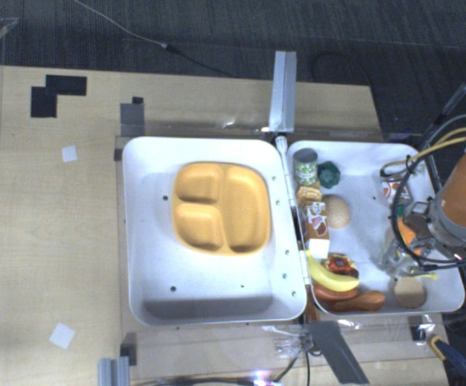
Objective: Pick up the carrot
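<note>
- Tool (408, 248) low over the right edge of the right bin, wrapped in black and yellow cables under the grey arm's orange band; impossible to tell whether released or clenched.
- Tabletop (47, 215) of pale, matte wood grain, flat and rectangular.
- Left bin (140, 240), shallow white plastic with rounded corners and a smooth, faintly glossy floor.
- Right bin (361, 155), same white plastic, narrower in view.
- Yellow tray (220, 207) in the left bin, a rounded, moulded square with three hollow compartments.
- Banana (331, 276), curved, smooth and yellow, at the near left of the right bin.
- Beige egg shape (339, 212), matte and rounded, near the bin's middle.
- Carrot (404, 234), a small smooth orange patch just beside the tool, mostly hidden by cables.
- Dark green lump (328, 173), bumpy, at the far end of the right bin.
</note>
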`<state>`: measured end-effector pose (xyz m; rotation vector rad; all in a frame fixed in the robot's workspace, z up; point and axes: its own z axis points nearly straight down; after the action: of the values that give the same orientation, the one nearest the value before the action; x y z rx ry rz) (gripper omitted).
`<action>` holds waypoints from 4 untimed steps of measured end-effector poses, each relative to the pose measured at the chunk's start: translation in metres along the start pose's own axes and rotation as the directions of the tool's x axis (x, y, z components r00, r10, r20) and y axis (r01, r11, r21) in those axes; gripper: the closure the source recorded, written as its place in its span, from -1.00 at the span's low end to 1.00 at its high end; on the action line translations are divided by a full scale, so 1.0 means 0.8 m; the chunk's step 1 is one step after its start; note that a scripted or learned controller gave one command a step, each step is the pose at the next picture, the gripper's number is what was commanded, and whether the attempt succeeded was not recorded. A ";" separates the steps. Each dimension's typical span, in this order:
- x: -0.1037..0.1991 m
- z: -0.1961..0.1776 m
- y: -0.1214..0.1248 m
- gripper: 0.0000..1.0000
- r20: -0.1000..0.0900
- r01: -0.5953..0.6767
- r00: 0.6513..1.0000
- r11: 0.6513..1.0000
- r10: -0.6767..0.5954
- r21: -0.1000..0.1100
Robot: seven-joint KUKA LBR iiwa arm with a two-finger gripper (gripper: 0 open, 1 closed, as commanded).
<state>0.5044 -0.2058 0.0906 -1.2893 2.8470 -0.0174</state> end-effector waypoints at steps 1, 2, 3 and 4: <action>0.001 0.002 0.001 -1.00 -0.002 0.000 1.000 1.000 0.000 -0.003; -0.003 -0.015 -0.003 1.00 0.004 0.000 1.000 1.000 0.000 0.006; -0.126 0.001 0.009 1.00 0.003 0.142 0.990 0.990 -0.142 -0.004; -0.049 0.002 -0.054 1.00 -0.003 0.187 0.982 0.982 -0.187 -0.003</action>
<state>0.5629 -0.2050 0.0898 -1.5531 2.7178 -0.0176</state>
